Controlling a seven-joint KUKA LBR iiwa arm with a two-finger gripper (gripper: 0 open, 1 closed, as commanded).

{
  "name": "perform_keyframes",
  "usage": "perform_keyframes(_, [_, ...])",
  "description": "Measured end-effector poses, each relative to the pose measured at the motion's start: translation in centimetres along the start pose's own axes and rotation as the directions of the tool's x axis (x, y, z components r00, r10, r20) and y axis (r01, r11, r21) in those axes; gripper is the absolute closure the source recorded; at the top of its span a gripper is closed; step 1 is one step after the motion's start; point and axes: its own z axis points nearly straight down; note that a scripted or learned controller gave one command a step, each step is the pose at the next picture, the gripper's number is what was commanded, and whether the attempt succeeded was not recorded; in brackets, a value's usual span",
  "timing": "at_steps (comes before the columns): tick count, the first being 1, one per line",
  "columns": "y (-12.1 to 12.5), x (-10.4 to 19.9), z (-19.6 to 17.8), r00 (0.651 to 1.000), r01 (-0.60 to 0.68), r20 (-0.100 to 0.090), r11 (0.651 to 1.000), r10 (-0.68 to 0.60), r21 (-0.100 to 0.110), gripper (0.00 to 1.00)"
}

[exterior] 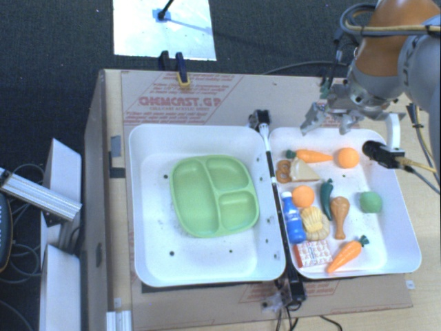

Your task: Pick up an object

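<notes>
My gripper (328,123) hangs open over the far rim of the right bin (406,243), with nothing between its fingers. Just in front of it lie a carrot (313,156) and an orange (348,158). Further forward are a pretzel (283,171), a pale wedge (304,172), a second orange fruit (303,196), a dark green pepper (326,189), a drumstick (339,212), a green lime (371,201), a blue bottle (293,223), a yellow corn piece (315,221), another carrot (346,252) and a red-and-white packet (313,254).
The left bin (155,254) holds a green divided plate (215,195). A black divider (273,185) runs between the two bins. Cardboard (193,95) lies under the bins, and a clamp (180,67) sits at its far edge.
</notes>
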Motion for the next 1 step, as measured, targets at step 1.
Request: perform_keyframes(1, [-5.48, -4.23, 5.51, 1.0, -0.002, 0.001, 1.0, 0.002, 0.001, 0.0])
